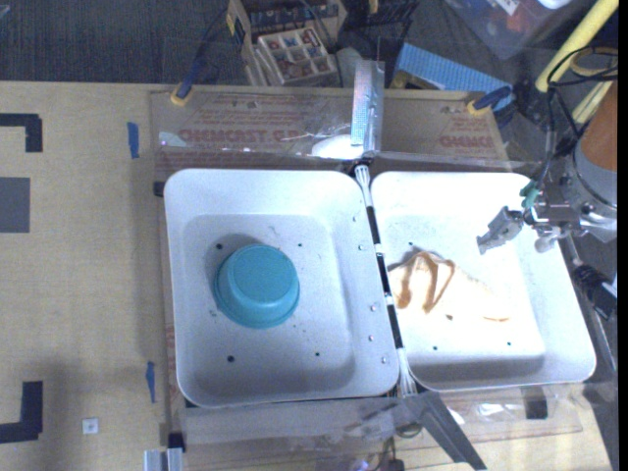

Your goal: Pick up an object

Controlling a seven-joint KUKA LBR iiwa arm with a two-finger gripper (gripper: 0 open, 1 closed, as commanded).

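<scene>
A blue bowl (257,284) lies upside down in the left bin (186,204). In the right bin (559,361), a tan and orange looped band (424,279) rests near the left wall. A thin orange strip (496,316) lies to its right. My gripper (516,240) hovers over the upper right part of the right bin, above and to the right of the band. Its fingers are spread open with nothing between them.
A metal divider (378,263) runs between the two bins. Cardboard (255,130) lines the back of the bench, with crates and cables behind it. Cables and the arm's body crowd the right edge beside the right bin.
</scene>
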